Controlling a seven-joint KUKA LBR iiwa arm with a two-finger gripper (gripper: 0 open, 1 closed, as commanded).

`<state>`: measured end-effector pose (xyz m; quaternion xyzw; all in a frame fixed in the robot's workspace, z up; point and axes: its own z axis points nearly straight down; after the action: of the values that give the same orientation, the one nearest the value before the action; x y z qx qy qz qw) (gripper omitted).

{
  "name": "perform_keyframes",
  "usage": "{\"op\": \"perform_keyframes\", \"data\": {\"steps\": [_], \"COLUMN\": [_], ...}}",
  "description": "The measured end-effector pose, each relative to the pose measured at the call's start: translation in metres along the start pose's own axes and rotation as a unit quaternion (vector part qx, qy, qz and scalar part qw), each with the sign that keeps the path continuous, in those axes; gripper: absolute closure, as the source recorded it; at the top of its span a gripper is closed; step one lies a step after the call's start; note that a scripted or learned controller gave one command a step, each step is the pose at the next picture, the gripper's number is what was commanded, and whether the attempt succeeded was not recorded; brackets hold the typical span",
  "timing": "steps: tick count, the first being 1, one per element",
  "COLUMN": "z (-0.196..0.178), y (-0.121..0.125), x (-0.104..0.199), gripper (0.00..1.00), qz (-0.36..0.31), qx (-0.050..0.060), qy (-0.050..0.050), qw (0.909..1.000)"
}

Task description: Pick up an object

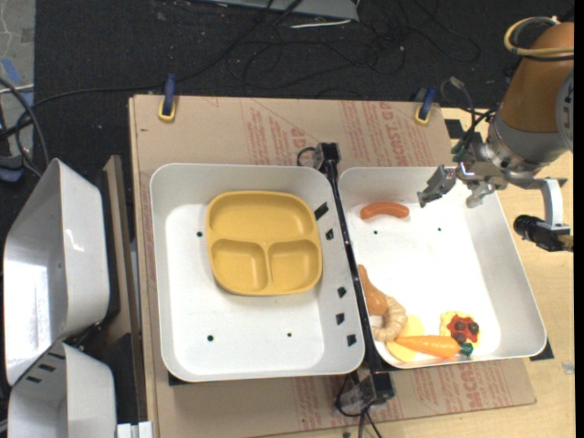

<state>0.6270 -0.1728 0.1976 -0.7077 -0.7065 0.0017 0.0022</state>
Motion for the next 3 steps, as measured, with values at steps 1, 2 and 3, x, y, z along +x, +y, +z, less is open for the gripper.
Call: {"op": "perform_keyframes", "data": {"steps": [1,2,3], "z": [0.064,0.108,0.094], "y": [0.003,0.003,0.004], "x": [-0.001,0.000,0.000], "gripper": [0.00,0.00,1.00], "qz": [0.000,0.000,-0.001], "qx": [0.000,-0.001,-0.004], "qy": [0.000,0.000,-0.001], "qw": [1.0000,1.0000,1.0000]}}
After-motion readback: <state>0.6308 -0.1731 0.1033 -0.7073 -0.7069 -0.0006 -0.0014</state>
